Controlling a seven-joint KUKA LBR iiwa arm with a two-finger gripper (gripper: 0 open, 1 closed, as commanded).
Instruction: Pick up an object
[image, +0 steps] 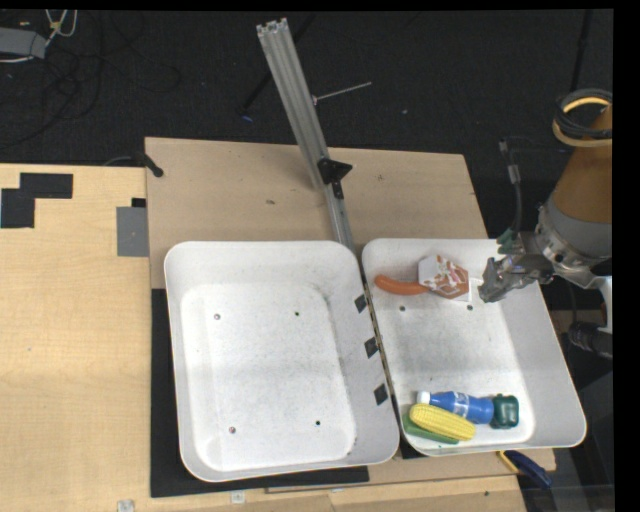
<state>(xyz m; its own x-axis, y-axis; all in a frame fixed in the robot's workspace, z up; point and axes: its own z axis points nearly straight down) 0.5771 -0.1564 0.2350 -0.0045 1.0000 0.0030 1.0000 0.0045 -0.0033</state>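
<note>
Corn cob (443, 424): yellow, lying at about 5 o'clock in the right bin, close to its near rim, with a green strip along its underside.
Blue bottle (466, 405): lies on its side just behind the corn and touching it, white cap toward 9 o'clock, a green piece (505, 411) at its 3 o'clock end.
Right bin (530, 350): shallow, white, speckled; its contents sit in two clusters, one at the near rim and one at the far rim, well apart.
Orange piece (400, 286): slim and elongated, at about 11 o'clock in the right bin, beside the far wall.
Crumpled packet (444, 276): white with red marks, just at 3 o'clock of the orange piece, near the far rim.
Gripper (495, 282): low over the right bin at about 1 o'clock, just to the 3 o'clock side of the packet; whether it is spread or pressed together cannot be told, and nothing is seen gripped.
Arm (580, 200): grey with an orange band, entering from 3 o'clock.
Left bin (190, 300): white, alongside the right bin at 9 o'clock, rims touching.
Metal rail (300, 120): slants away toward 12 o'clock behind the bins.
</note>
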